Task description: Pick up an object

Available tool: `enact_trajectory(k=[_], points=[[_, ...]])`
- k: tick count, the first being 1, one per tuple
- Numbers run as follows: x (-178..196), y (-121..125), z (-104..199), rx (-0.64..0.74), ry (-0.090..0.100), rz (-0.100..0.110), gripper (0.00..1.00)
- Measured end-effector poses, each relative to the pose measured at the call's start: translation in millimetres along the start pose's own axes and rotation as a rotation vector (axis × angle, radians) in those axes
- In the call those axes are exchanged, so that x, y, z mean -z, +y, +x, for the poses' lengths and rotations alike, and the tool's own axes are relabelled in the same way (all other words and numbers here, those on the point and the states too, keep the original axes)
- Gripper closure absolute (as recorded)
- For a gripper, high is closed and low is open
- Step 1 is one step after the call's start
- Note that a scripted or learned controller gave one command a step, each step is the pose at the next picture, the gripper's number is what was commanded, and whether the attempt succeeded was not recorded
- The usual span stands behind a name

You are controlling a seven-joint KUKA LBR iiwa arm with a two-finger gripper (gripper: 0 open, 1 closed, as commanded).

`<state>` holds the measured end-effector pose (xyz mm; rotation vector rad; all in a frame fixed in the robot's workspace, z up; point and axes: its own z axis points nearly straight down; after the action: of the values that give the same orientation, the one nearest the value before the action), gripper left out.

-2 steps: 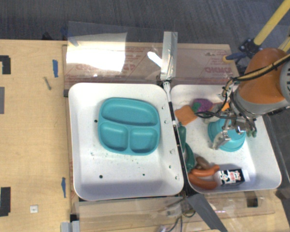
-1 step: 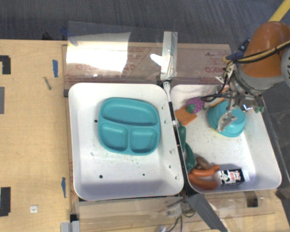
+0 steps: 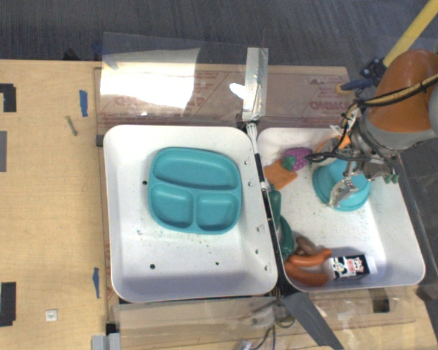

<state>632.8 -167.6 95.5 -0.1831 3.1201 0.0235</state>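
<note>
My gripper (image 3: 345, 194) hangs over the right bin (image 3: 393, 232), right above a teal bowl (image 3: 334, 184) near the bin's far side. Its metal fingers (image 3: 341, 197) point down onto the bowl and look slightly parted, with nothing seen between them. To the left of the bowl lie a purple piece (image 3: 299, 156) and an orange piece (image 3: 280, 175). At the bin's near edge sit a sausage-like orange and brown toy (image 3: 307, 262) and a small black and white carton (image 3: 348, 266). A green item (image 3: 281, 228) lies along the bin's left wall.
The left bin (image 3: 131, 261) bears a teal divided plate (image 3: 194, 189) in its middle. A clear plastic divider (image 3: 255, 86) rises behind the bins. Wooden bench surface stretches to the left. The arm's orange band (image 3: 408, 79) sits at the upper right.
</note>
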Motion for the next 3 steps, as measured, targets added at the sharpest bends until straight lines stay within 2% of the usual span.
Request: enact_trajectory(k=[1,2,3], points=[[1.7,2.6,38.1,-0.389,-0.012,-0.002,0.0],[-6.8,24.9,43.3,-0.455,0.004,0.015,0.0],[-7.8,55.3,12.0,-0.582,0.001,0.018,0.0]])
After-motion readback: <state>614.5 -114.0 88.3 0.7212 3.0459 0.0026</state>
